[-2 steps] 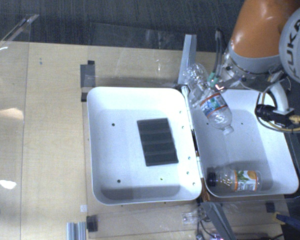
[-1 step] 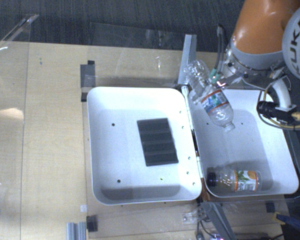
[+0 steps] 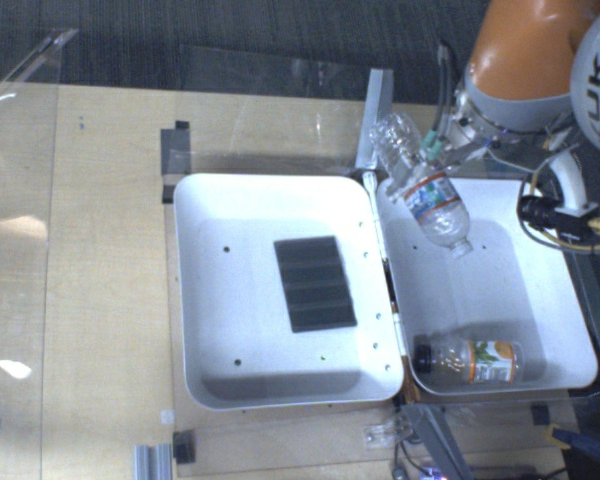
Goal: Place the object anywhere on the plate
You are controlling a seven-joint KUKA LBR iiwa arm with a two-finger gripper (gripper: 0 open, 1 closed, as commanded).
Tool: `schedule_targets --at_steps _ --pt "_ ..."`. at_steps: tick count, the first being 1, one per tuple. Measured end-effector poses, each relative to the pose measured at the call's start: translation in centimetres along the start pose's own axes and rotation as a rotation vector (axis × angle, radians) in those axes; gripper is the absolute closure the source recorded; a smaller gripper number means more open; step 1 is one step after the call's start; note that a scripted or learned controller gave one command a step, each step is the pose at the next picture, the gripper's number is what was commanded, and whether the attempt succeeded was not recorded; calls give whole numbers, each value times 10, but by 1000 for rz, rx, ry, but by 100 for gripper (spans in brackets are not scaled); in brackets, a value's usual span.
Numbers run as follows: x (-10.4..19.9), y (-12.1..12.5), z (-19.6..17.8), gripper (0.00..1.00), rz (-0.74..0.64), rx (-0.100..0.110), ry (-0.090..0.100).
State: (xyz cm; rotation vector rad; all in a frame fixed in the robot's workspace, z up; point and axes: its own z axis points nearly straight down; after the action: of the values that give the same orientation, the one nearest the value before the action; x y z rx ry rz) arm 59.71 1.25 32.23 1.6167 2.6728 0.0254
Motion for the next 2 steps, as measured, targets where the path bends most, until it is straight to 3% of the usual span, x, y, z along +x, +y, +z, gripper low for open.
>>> schedule_targets --at_steps 1,2 --pt "36 9 43 100 -140 17 7" --pt "35 11 31 100 -141 10 5"
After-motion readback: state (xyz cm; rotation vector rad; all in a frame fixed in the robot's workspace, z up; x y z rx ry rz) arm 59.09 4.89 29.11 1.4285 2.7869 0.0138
